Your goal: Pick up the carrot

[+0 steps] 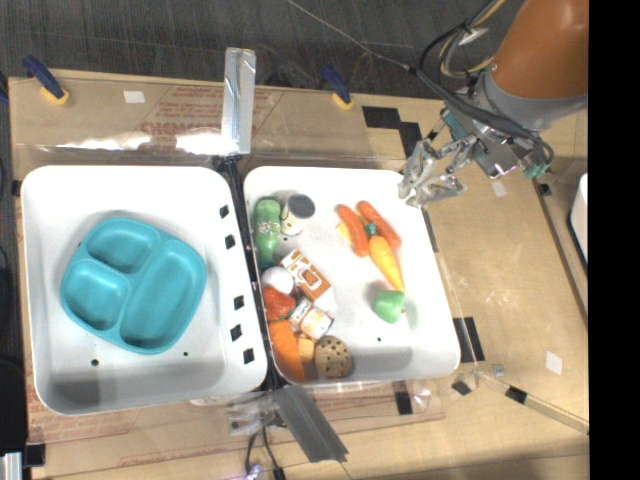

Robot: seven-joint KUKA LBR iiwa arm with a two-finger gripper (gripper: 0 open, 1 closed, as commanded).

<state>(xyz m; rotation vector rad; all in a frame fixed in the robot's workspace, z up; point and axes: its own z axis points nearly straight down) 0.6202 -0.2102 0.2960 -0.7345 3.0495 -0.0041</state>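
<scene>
The carrot (387,259) lies in the right bin (425,338), orange with a small green top, pointing toward the bin's front right. Beside it on the left lie a yellow-orange piece (351,231) and a red-orange chili-like piece (379,221). My gripper (424,181) hangs above the bin's far right corner, up and to the right of the carrot, well apart from it. Its fingers look spread, with nothing between them.
The right bin also holds a green pear-like fruit (389,305), green vegetables (267,228), a small carton (308,277), a cookie (332,357) and other toy food along its left side. The left bin (50,368) holds a teal divided plate (133,283).
</scene>
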